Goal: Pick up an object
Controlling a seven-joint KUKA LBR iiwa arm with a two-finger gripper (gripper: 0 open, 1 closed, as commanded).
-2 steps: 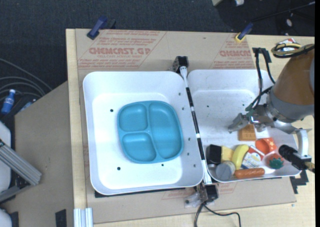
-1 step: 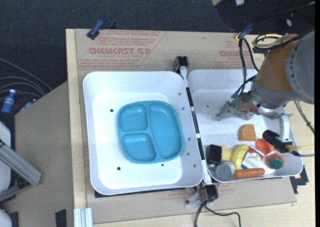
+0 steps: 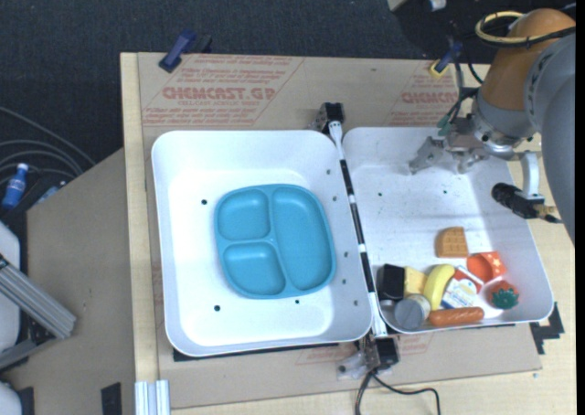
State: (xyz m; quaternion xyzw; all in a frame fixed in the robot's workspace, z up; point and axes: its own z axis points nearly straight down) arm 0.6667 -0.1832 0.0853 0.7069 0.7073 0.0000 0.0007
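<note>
Pincer [image 3: 445, 154] above right bin [image 3: 393, 153]; toys [image 3: 448, 290] heaped within.

Divided plate [image 3: 274, 241] in left bin [image 3: 183, 162]

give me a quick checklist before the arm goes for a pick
1. Two-finger gripper hangs over the right white bin, away from the toys: ok.
2. Nothing carried yet: cannot tell.
3. Targets present: yellow toy banana, tan cracker, red sausage, all in the near corner: ok.
4. Items spaced for a clean grasp: not ok, they crowd and touch.
5. Blue divided plate sits in the left bin, out of the path: ok.
</note>
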